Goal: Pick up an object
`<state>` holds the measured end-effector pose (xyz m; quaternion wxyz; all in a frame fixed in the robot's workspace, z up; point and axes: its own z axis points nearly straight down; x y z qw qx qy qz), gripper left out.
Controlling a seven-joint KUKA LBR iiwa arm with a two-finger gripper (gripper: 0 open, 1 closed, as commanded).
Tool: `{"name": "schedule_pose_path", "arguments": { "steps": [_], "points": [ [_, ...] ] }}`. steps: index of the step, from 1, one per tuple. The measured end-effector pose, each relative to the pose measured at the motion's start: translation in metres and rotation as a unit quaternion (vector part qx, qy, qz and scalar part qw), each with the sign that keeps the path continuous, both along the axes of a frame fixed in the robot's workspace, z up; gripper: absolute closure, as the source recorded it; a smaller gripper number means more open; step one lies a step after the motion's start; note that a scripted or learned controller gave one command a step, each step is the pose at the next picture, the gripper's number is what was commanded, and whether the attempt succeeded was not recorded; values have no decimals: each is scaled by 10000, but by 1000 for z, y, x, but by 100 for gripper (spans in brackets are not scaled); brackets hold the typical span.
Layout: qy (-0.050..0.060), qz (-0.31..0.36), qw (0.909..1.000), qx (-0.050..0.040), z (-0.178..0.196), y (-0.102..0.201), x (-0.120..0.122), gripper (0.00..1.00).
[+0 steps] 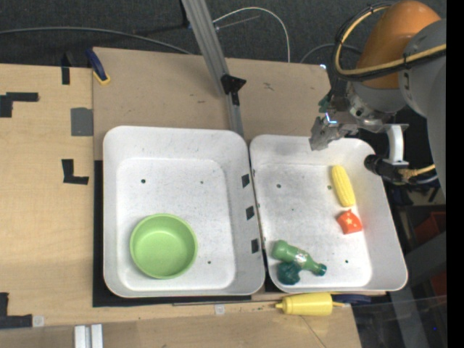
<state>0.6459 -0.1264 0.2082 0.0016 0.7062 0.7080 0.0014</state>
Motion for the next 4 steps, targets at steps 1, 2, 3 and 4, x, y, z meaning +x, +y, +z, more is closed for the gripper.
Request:
{"name": "schedule_pose_path", "arguments": {
  "steps": [1,2,3,4],
  "points": [
    [-1,-2,10000,-3,44,0,1,100],
    [22,17,10000,8,50,54,-15,100],
    [33,21,10000,11,52,110,-33,100],
    [47,13,10000,3,35,155,-58,100]
  ]
}}
